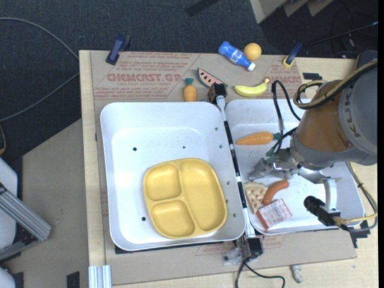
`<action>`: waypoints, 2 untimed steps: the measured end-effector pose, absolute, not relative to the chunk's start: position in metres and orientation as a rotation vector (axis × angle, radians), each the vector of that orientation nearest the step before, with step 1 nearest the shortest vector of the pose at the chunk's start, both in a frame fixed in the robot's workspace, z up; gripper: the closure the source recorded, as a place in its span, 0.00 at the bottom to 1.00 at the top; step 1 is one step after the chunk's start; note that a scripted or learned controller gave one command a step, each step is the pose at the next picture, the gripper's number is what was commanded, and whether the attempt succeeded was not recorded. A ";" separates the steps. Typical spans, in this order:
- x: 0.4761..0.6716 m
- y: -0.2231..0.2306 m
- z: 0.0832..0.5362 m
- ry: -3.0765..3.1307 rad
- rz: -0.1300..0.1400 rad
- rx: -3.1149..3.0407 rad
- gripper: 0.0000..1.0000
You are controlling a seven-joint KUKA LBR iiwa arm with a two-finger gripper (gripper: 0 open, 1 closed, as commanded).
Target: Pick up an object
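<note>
A yellow divided plate point(184, 196) fills the left bin. In the right bin point(264, 109), at three o'clock, the pincer point(264, 168) hovers; whether spread or pressed together, cannot tell. Just below lies a sausage point(275, 191): likely light, smooth, best pinched mid-length.

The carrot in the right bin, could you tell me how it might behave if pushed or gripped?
The carrot looks rounded and tapered, so it would probably roll in a curve when nudged. Its smooth, toy-like surface may slip. It likely weighs little.
</note>
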State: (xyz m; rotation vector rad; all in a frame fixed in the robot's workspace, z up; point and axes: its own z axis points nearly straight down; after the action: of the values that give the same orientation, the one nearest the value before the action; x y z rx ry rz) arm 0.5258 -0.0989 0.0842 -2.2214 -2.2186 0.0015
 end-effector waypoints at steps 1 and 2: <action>0.489 -0.094 0.084 -2.219 0.001 -2.221 0.00; 0.482 -0.095 0.084 -2.219 0.001 -2.220 0.00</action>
State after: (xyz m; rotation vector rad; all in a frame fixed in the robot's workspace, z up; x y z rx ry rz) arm 0.4823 -0.0949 0.0842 -2.2204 -2.2189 0.0008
